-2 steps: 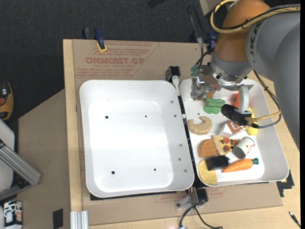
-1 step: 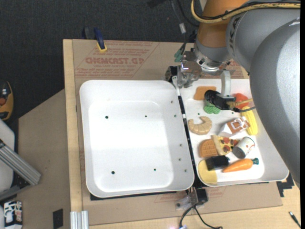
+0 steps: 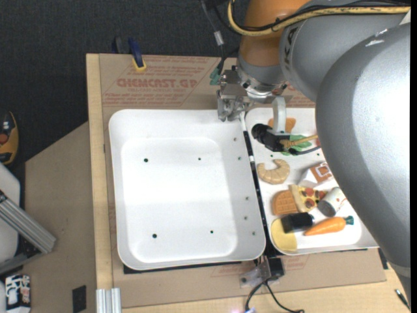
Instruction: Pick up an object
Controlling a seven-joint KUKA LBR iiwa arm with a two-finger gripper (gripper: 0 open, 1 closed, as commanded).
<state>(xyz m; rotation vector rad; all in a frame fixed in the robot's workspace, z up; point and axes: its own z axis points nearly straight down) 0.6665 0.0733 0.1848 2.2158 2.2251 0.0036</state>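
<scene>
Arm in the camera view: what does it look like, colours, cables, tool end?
The arm is bulky, smooth and rounded, grey, with a glossy orange band above the wrist. A yellow cable and a black cable loop around the band. Below it a grey ring leads into a small metallic gripper with dark fittings and a green tag at its side.

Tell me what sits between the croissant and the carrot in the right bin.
In the camera view, a waffle and a black block lie between the croissant and the carrot.
</scene>
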